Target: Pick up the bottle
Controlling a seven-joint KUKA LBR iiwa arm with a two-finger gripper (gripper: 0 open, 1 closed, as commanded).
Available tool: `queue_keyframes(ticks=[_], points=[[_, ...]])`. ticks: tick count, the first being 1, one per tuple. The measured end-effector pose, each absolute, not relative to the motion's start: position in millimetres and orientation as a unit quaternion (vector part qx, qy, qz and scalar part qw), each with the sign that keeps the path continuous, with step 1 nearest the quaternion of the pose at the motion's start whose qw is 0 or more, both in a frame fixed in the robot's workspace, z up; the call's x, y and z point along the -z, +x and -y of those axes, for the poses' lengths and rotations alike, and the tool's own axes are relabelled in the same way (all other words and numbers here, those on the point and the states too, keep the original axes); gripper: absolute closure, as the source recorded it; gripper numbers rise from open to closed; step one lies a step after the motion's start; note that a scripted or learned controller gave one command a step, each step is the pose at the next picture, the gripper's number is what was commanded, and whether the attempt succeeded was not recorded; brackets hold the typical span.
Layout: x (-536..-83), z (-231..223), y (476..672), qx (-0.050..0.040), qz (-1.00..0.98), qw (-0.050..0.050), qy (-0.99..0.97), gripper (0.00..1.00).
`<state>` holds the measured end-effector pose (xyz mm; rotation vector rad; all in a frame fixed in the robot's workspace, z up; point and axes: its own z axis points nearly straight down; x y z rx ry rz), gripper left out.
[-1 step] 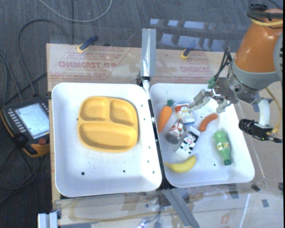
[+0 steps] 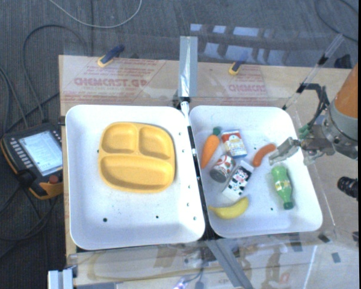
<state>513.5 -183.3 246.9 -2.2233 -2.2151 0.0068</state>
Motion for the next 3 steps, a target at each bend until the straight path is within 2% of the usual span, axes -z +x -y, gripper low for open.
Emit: queue_keyframes(ticks=[1, 2, 3], points=[[-123, 191, 515.0, 0.0069, 0.715, -0.011, -0.699, 0.00], [-109, 190, 580.0, 0.0154, 0.731, -0.017, -0.682, 0.00], [-91, 213, 635.5, 0.0057, 0.762, -0.005, -0.648, 0.00]])
